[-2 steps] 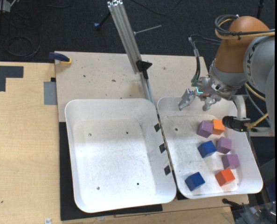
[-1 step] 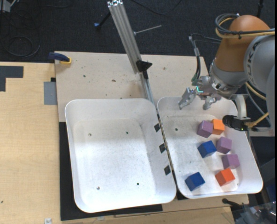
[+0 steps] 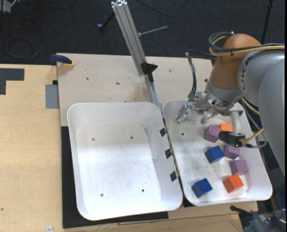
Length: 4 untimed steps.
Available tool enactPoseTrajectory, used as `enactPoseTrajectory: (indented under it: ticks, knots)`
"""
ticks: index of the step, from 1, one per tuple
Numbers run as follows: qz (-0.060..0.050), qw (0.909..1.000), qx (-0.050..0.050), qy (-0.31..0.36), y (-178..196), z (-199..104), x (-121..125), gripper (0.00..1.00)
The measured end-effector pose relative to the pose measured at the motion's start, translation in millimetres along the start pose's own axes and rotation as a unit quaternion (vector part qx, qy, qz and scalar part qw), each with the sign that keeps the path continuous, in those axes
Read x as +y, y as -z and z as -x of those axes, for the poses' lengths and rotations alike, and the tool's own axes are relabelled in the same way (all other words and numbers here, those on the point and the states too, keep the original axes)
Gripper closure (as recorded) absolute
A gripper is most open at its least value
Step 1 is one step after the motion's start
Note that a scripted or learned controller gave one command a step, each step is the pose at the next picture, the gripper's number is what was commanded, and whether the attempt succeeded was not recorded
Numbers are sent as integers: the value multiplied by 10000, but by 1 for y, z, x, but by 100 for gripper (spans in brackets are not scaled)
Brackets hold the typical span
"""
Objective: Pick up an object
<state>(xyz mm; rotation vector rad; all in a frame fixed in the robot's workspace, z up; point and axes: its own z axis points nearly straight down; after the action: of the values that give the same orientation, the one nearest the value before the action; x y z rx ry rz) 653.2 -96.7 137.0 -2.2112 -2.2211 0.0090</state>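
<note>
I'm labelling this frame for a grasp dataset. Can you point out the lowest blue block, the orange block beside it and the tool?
lowest blue block [image 3: 201, 187], camera view, top face.
orange block [image 3: 233, 183], camera view, top face.
tool [image 3: 184, 114], camera view, between its fingertips.

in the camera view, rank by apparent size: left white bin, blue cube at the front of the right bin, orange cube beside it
1. Left shallow white bin, by far the largest.
2-3. Front blue cube and orange cube look alike; no ranking.

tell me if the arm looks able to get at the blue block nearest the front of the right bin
Probably yes. The blue block sits alone with bare bin floor around it; its nearest neighbour, the orange block, stands apart. The gripper is at the bin's far end, nothing between.
</note>
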Motion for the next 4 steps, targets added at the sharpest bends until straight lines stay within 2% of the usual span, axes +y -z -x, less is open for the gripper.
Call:
enactPoseTrajectory:
  ticks: [1, 2, 4]
  knots:
    - [31, 10000, -6, -6, -48, -1, 0, 0]
    - [36, 10000, -6, -18, -36, -1, 1, 100]
    - [69, 10000, -11, -12, 63, 8, 12, 100]
